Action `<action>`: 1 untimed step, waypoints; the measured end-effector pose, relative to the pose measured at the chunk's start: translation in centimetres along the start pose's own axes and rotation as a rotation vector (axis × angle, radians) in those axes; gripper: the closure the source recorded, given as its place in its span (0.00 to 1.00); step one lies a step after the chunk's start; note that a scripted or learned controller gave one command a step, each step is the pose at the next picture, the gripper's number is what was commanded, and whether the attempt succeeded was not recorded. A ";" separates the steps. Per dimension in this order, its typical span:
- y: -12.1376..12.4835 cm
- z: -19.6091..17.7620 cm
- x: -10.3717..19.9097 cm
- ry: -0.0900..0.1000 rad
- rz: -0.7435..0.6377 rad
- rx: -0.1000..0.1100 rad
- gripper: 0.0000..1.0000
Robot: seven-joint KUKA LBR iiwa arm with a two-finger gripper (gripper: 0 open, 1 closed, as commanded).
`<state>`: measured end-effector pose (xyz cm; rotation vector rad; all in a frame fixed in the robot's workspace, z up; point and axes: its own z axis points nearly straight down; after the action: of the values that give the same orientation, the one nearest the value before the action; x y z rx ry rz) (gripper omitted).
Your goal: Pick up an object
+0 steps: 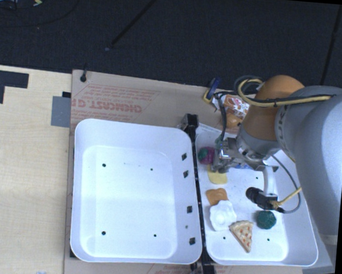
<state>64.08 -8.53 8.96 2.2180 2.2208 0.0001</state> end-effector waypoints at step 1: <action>0.3 0.0 0.1 0.001 -0.002 0.002 1.00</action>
<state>64.43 -8.46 8.94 2.2175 2.2237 -0.0010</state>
